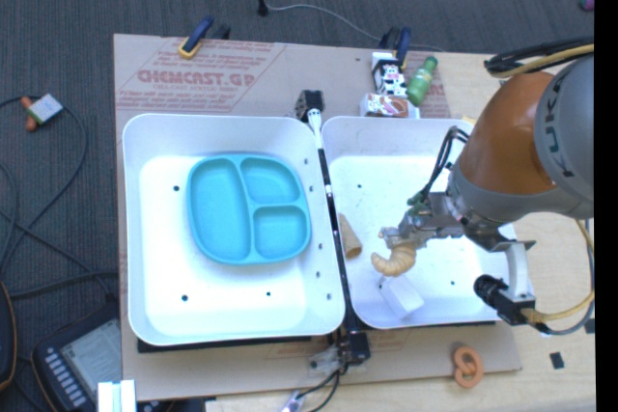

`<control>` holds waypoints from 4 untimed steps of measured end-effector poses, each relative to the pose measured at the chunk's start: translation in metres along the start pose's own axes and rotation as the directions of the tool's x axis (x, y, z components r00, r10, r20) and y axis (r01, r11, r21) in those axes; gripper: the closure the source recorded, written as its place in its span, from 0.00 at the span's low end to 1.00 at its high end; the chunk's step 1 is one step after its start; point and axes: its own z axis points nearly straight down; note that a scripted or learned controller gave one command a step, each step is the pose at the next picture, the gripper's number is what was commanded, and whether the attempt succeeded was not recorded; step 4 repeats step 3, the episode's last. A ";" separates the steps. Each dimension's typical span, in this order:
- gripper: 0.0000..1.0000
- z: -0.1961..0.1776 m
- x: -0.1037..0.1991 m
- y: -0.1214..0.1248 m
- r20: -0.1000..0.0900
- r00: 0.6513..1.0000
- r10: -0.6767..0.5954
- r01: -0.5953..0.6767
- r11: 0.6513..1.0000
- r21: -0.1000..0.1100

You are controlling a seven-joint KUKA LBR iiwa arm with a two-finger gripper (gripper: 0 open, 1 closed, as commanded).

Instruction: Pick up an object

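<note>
Tool [401, 241] low in the right bin [359, 150], fingers seemingly clamped on the croissant [397, 259]; best lifted straight and slowly, clear of the white scrap [402, 296] nearby.

Bright, even light falls from overhead. The two white bins [232, 135] glare slightly and their inner surfaces look nearly washed out. Shadows are soft and short, lying under the arm [526, 154] near the table's right edge. The picture is fairly sharp, though small details look somewhat grainy and soft.
</note>
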 end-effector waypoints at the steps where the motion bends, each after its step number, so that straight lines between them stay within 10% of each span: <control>1: 1.00 -0.009 -0.001 0.000 0.000 1.000 0.001 -0.001 1.000 0.001; 4: 1.00 -0.028 0.000 0.001 0.000 1.000 -0.001 0.001 1.000 0.001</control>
